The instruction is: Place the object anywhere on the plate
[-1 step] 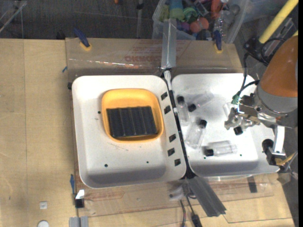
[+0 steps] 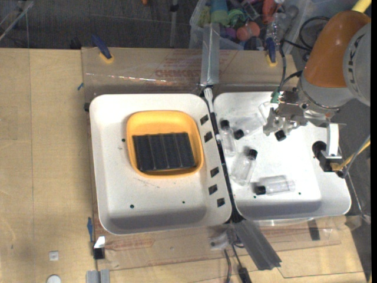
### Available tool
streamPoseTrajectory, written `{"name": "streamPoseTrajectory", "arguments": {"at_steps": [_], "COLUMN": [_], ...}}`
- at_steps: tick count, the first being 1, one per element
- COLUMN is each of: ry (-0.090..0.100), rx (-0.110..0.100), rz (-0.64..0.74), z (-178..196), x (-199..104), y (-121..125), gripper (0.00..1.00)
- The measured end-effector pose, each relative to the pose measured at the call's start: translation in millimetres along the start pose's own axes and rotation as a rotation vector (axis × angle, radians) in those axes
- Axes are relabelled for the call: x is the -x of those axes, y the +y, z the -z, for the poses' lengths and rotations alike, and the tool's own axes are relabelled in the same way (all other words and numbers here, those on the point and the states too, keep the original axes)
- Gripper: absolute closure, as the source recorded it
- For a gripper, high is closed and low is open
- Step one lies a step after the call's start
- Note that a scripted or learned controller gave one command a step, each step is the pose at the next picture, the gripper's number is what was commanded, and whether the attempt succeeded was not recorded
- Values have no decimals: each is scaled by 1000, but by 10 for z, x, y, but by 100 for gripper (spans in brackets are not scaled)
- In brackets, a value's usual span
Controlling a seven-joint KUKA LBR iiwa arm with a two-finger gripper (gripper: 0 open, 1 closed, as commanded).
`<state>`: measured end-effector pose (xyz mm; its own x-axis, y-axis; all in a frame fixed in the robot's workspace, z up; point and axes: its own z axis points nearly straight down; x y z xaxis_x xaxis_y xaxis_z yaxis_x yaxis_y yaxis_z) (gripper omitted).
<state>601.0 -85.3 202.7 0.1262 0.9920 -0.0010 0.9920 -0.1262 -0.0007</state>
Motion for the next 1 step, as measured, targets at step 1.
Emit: {"name": "streamPoseTrajectory", "arguments": {"at_steps": [1], "ry": [0], "rx": [1], "rz": [100], "z": [-183], "x": [-250], "y": [604], "gripper": [100]}}
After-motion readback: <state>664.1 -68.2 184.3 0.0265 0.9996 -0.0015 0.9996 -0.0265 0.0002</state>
